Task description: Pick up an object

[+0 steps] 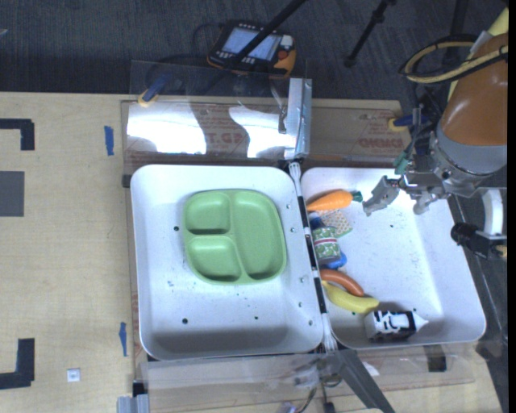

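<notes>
Robotics lab, from what I see: light plywood table (64, 242) marked with black tape corners (24, 133) and blue tape strips (108, 139); black handheld control pendant (248, 44) on dark carpet; looped yellow cables (451, 56); black tripod legs (379, 24).

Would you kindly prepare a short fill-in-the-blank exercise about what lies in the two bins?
1. The green divided plate lies in the ____ bin.
2. The plate has ____ compartments.
3. The carrot lies in the ____ bin.
4. The end effector hovers over the ____ bin.

Missing words: left; three; right; right
</notes>
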